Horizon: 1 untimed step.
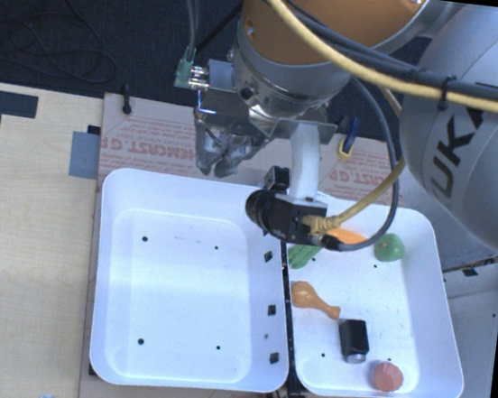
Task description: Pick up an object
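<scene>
- Hand (225, 156) hangs at the back rim of the left bin (173, 293), over the printed cardboard (148, 139) that lies on the table (14, 254).
- Whether the hand is wide or narrow cannot be told from this angle.
- Nothing is seen held in the hand, so no pick counts yet.
- Every candidate object lies in the right bin (417, 307), apart from the hand.
- Closest to the hand is a green piece (303, 255) at the divider side, with an orange piece (347, 238) just beside it.
- Green ball (390, 249) sits near the back right of that bin.
- Tan pear-shaped thing (313, 299) lies flat mid-bin.
- Toward the front are a black block (353, 339) and a pink ball (387, 376) just beside it, near the front rim.
- All six rest on the bin floor, none lifted.
- Judgement: the task looks barely begun. Choosing a target, crossing over the right bin, descending, closing and lifting are all left.
</scene>
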Tool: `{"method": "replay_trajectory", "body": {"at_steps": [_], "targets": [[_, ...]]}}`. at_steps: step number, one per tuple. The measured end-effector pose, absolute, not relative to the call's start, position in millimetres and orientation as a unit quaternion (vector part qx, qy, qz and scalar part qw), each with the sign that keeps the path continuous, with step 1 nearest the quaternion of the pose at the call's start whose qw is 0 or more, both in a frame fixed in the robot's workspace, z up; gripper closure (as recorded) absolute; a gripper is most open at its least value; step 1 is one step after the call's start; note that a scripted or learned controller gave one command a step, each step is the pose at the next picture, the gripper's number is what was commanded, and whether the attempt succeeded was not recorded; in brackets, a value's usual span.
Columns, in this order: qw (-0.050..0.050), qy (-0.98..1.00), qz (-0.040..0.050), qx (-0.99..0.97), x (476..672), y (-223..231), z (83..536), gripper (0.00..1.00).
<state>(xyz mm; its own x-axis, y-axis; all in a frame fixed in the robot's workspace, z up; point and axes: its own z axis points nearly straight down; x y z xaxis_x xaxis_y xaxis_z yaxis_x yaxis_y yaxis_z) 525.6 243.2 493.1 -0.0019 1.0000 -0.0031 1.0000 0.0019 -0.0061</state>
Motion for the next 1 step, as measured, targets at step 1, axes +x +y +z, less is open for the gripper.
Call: {"method": "replay_trajectory", "body": {"at_steps": [1], "targets": [[0.000, -0.708, 0.0020, -0.706, 536.9, 245.1, 537.5, 1.00]]}}
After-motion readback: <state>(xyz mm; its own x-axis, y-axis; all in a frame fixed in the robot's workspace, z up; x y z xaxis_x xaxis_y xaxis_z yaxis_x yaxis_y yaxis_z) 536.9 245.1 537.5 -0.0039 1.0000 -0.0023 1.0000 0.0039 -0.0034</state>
